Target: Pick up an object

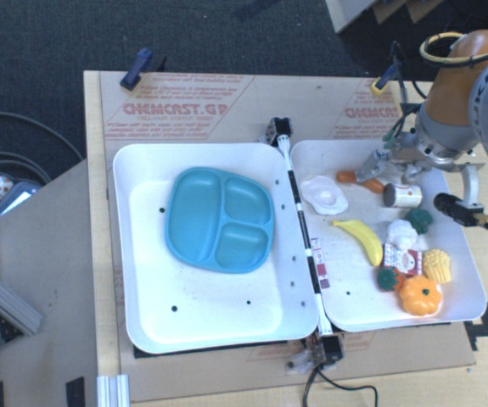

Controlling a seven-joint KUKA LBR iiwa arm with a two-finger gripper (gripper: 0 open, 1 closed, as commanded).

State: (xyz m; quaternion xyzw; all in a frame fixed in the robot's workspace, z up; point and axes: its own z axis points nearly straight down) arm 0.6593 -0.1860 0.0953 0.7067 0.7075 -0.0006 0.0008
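The gripper (385, 166) is seen low over the far part of the right bin (468, 308), just above the carrot (356, 178) and beside the small can (402, 195). How far it is spread cannot be told. Nothing is visibly held.

Tool (385, 166) above carrot (356, 177), right bin (464, 299)
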